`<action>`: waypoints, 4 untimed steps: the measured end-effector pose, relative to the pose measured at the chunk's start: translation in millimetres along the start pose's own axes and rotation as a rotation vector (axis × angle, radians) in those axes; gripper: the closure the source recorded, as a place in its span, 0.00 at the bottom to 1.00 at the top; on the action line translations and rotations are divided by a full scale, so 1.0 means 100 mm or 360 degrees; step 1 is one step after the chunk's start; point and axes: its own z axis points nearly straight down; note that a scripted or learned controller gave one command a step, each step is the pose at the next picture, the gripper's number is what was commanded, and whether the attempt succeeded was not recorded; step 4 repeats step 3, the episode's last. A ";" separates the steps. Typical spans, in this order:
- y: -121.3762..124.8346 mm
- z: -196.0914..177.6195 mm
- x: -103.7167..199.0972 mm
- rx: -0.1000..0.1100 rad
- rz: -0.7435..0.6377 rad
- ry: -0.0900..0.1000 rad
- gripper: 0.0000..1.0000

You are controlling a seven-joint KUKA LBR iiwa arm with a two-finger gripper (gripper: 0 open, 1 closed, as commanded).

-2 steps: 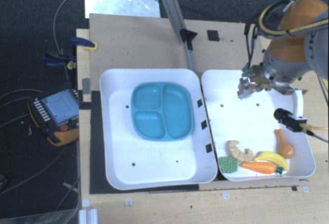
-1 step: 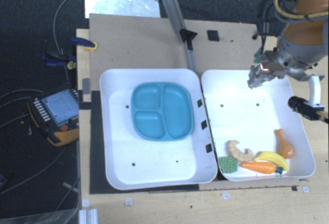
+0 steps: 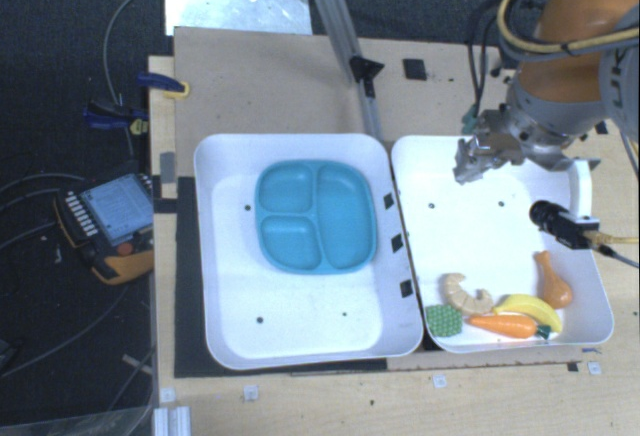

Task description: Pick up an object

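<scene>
Crowded together at the lower right, an orange plastic carrot [image 3: 503, 326] touches a yellow plastic banana [image 3: 528, 307]: one could get nudged away. Whether the grey hand [image 3: 472, 162], upper right, is open, I cannot tell.

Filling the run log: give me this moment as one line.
gripper: above right white bin, upper left part | orange plastic carrot, yellow banana: bin's near edge, untouched | blue divided plate: left bin

Fixed overhead camera, slanted down over both bins [image 3: 300, 349].
</scene>
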 end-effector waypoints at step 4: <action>-0.49 0.22 1.37 0.0003 0.0000 0.0000 1.00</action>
